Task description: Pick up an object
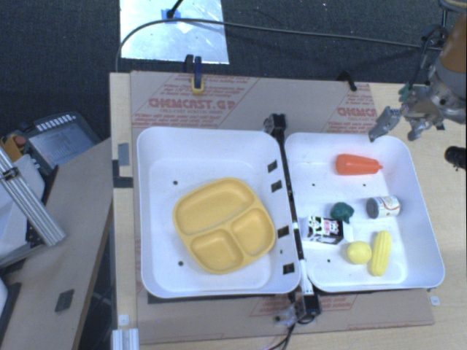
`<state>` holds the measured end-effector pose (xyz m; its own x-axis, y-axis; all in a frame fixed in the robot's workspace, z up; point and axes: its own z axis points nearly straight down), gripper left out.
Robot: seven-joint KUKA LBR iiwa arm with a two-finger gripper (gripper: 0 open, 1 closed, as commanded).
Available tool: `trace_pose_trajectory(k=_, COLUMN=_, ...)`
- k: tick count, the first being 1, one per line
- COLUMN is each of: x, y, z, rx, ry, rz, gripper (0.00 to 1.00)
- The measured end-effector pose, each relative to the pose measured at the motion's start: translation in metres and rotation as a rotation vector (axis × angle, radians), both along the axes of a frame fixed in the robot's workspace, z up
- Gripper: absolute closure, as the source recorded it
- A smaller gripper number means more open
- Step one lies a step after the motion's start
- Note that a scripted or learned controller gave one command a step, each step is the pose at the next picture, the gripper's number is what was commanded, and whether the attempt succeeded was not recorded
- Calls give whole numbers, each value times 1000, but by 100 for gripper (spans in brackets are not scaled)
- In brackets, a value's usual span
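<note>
Right now your tool (400, 121) hangs with its fingers spread and nothing between them, above the far right corner of the right bin (423, 217). Nearest to it you have the orange carrot (357, 165), smooth and tapered, lying flat in that bin's far part. Its long axis runs left to right across the view, with the narrow tip pointing right.

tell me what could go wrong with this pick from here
1. The lemon and corn touch, so closing on one may shove or snag the other.
2. The can lies on its side and may roll off the fingers.
3. The claw sits over the right bin's top rim, so a straight descent could hit the rim.
</note>
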<state>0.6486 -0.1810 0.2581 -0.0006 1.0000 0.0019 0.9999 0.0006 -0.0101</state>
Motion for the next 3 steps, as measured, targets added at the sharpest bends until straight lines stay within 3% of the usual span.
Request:
trace_pose_trajectory(k=1, x=2, y=1, z=8, rx=-2, ry=-12, rz=3, gripper=0)
trace_pose_trajectory(k=3, x=0, y=1, z=-111, rx=-1, ry=-8, rz=4, gripper=0)
